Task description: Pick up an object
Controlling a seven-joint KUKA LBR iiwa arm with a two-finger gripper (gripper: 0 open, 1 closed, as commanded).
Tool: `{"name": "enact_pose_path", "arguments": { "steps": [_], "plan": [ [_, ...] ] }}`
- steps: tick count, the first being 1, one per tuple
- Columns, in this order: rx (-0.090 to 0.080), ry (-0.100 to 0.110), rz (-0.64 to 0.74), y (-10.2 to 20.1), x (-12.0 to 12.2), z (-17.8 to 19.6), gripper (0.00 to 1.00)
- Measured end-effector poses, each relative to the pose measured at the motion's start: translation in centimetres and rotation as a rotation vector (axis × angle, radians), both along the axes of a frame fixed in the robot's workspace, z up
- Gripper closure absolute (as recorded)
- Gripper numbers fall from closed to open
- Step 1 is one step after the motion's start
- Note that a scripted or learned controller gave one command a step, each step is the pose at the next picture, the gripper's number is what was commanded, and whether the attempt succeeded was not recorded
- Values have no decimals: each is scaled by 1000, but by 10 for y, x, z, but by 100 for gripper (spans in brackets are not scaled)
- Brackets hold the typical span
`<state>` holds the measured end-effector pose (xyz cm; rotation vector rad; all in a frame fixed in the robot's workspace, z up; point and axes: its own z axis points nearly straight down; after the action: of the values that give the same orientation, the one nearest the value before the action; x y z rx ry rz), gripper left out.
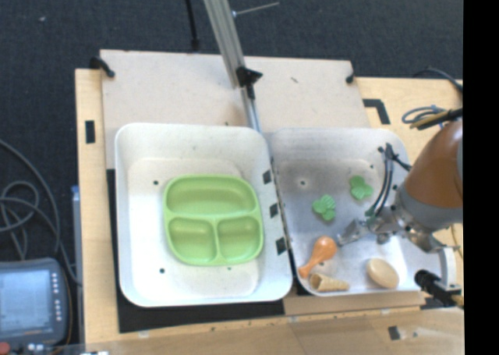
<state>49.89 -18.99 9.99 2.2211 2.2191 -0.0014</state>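
Observation:
My gripper point(352, 231) hangs low over the right bin point(304, 158), reached in from the right under the orange band of the arm point(437, 174). Just left of and below it lies an orange spoon-like toy point(320, 253). A tan cone-shaped piece point(330, 283) rests at the bin's front wall. To its right sits a beige oval object point(382, 272). Two green leafy pieces lie farther back, one point(324, 206) left of the gripper and one point(359, 188) above it. Nothing shows held in the gripper.
The left bin point(140, 150) holds a light green divided plate point(212, 218). A slanted metal pole point(226, 26) rises from behind the bins. Cables hang beside the arm's wrist point(386, 182).

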Motion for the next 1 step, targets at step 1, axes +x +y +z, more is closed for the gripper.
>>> {"name": "enact_pose_path", "arguments": {
  "steps": [1],
  "plan": [
    [0,-7,-6,-1,2,12,100]
  ]
}}
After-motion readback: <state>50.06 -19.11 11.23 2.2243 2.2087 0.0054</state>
